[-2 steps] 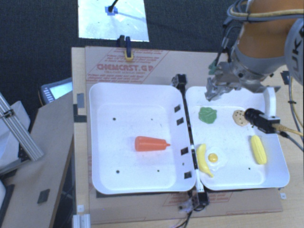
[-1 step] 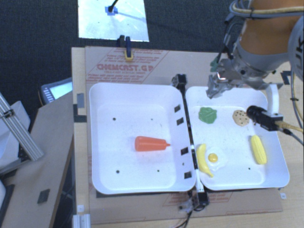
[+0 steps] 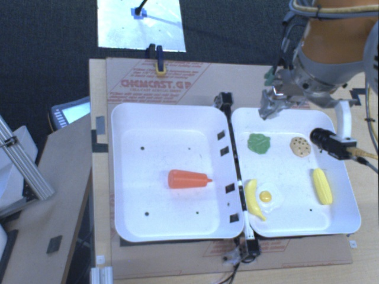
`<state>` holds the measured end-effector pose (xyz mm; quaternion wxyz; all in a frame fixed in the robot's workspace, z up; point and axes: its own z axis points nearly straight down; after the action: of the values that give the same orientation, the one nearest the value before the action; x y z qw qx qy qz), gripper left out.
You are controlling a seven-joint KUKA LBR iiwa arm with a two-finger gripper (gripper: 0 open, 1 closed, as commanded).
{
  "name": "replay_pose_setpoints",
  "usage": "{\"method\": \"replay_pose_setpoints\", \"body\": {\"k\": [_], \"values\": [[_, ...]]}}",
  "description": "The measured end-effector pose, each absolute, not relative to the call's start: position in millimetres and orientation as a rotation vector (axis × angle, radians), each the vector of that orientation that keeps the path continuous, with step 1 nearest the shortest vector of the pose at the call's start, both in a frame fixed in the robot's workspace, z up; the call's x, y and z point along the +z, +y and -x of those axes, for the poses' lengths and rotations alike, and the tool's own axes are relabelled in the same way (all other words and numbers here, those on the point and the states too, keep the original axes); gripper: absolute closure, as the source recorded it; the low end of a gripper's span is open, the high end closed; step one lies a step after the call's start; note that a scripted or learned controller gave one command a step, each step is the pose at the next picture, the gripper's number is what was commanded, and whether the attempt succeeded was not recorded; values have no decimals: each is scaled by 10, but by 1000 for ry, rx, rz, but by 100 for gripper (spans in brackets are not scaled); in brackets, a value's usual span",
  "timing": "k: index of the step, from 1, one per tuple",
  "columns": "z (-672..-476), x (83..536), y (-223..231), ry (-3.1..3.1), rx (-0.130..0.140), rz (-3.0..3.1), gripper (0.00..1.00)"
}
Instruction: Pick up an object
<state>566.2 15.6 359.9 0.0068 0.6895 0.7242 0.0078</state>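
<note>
In the left bin [image 3: 127, 123] lies an orange carrot [image 3: 188, 180]. The right bin [image 3: 343, 218] holds a green leafy piece [image 3: 259, 143], a round cookie [image 3: 300, 147], a yellow corn cob [image 3: 322, 186], a yellow banana [image 3: 253, 199] and a fried egg [image 3: 267, 197]. My gripper [image 3: 269, 110] hangs above the far left corner of the right bin, just beyond the green piece, with nothing seen between its fingers.
A row of black clips [image 3: 228, 152] runs along the seam between the two bins. A black cylinder [image 3: 329, 142] sticks out from the arm over the right bin's far right side. Cardboard [image 3: 160, 81] lies under the bins, and a shiny plate [image 3: 141, 16] sits behind.
</note>
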Motion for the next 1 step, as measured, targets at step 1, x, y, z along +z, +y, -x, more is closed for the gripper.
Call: {"method": "replay_pose_setpoints", "body": {"k": [1], "values": [[-5669, 3708, 156, 2271, 27, -2148, 100]]}}
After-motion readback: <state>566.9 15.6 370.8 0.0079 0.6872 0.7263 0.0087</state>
